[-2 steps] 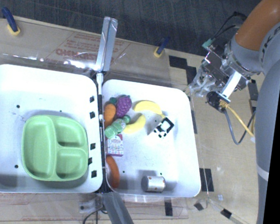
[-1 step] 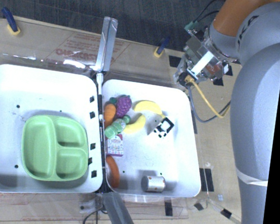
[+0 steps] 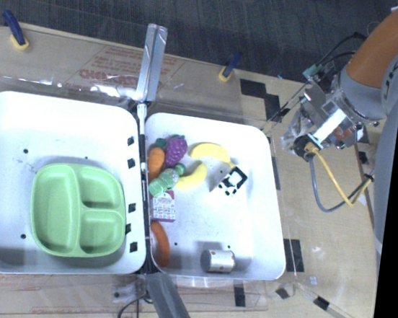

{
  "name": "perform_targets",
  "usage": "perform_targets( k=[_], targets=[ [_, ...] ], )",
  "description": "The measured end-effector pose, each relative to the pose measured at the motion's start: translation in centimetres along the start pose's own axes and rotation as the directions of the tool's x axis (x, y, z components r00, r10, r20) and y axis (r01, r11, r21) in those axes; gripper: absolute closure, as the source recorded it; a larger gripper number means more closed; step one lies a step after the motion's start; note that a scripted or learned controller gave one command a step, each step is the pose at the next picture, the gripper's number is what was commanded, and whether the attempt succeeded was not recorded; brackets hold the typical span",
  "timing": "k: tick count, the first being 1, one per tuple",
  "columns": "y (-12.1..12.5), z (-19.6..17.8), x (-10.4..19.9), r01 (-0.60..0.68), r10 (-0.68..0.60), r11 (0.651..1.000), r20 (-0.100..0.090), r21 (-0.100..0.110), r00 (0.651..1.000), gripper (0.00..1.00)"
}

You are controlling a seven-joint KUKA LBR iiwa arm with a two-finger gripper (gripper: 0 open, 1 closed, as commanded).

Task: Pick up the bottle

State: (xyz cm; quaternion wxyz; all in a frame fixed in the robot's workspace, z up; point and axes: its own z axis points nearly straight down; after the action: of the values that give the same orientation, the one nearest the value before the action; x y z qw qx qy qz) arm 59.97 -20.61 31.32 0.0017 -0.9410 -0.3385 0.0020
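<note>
A small green bottle (image 3: 163, 180) lies on its side in the right bin (image 3: 267, 222), close to the bin's left wall. It rests between an orange carrot (image 3: 156, 160), a yellow banana (image 3: 192, 178) and a pink carton (image 3: 164, 206). My gripper (image 3: 295, 142) hangs outside the right bin, just past its upper right corner and well to the right of the bottle. It holds nothing that I can see.
The right bin also holds purple grapes (image 3: 176, 147), a second yellow fruit (image 3: 210, 151), a black-and-white cube (image 3: 231, 181), a silver can (image 3: 218, 260) and an orange-red item (image 3: 159, 243). A green divided plate (image 3: 79, 210) lies in the left bin (image 3: 5, 136). A yellow cable (image 3: 335, 183) loops below the wrist.
</note>
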Motion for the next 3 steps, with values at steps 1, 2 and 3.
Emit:
perform_targets(
  k=[1,2,3],
  targets=[
    [2.9,1.3,3.6,0.023,-0.023,1.000,0.000,-0.002,1.000,1.00],
    [-1.2,-6.0,5.4,-0.128,0.128,0.992,-0.002,-0.002,0.992,1.00],
    [-6.4,-4.9,11.0,-0.133,0.133,0.991,0.001,0.001,0.991,1.00]
  ],
)
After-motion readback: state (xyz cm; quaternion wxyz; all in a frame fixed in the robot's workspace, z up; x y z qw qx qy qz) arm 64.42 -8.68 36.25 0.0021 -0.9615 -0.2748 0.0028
